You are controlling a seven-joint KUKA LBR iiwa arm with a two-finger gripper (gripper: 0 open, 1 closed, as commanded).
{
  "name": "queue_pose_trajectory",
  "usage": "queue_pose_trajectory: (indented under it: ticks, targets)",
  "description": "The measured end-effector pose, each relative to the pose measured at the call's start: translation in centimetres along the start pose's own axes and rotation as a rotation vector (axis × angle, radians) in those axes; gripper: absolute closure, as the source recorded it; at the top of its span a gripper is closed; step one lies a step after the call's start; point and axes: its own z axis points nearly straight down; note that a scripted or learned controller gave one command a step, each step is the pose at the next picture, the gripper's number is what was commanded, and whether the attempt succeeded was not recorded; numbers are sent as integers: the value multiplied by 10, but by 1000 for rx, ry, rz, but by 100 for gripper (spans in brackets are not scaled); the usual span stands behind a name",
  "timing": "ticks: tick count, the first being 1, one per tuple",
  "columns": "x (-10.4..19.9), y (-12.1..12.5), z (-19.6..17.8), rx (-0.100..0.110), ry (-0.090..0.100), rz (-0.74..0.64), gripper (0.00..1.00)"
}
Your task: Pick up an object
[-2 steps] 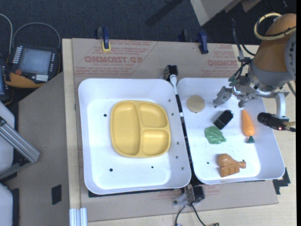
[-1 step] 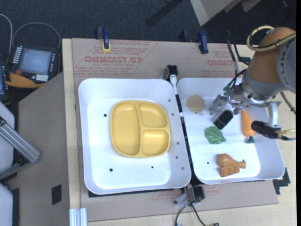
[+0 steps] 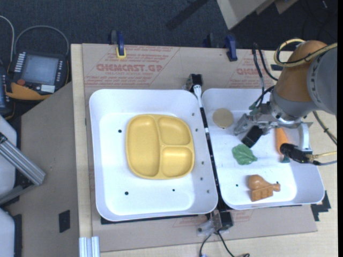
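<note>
In the right bin (image 3: 308, 189), nearest you lies 1 brown toy (image 3: 261, 187), then a green piece (image 3: 244, 154). Bring the hand (image 3: 252, 136) straight down over the green piece. It hovers just beyond it, holding nothing; I cannot tell how far it is open. A tan disc (image 3: 223, 118) lies farther.

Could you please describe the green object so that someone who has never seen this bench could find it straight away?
Look at the right white bin, the one without the yellow divided plate. Near its middle, just below the end effector, lies the green object. It is the bin's only green thing, small and crumpled-looking, unlike the round tan disc above it, the brown lumpy piece below it and the orange item to its right.
</note>
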Motion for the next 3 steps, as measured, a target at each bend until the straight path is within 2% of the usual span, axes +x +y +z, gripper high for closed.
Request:
queue_pose_trajectory:
  ticks: [1, 3]
  targets:
    - [0, 1, -13, -6, -2, 0, 100]
    - [14, 1, -108, -12, -3, -2, 100]
